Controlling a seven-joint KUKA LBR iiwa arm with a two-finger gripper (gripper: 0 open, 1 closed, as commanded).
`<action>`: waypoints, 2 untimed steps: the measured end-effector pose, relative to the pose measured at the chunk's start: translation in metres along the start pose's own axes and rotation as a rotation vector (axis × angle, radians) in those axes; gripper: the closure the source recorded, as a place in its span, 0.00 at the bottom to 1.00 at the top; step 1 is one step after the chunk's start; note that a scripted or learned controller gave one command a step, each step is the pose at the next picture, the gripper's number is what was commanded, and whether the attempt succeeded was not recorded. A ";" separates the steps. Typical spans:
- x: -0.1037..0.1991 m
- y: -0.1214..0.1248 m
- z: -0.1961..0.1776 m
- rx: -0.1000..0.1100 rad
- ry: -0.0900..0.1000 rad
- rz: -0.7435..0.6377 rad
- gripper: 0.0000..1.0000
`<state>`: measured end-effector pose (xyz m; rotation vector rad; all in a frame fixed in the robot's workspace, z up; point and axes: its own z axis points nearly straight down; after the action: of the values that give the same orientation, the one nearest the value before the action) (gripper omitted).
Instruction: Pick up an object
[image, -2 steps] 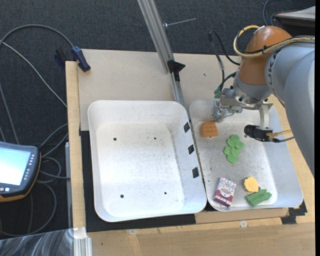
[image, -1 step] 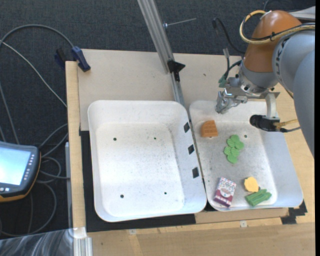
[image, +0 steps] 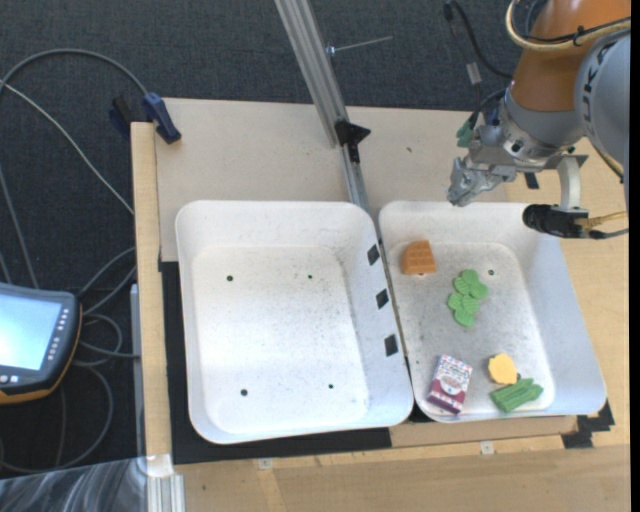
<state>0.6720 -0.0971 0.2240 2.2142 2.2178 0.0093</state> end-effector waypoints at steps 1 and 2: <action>0.000 0.002 -0.055 0.001 0.000 0.000 1.00; 0.045 -0.016 -0.037 0.015 0.003 -0.003 1.00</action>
<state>0.6554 -0.0517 0.2610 2.2201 2.2298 -0.0032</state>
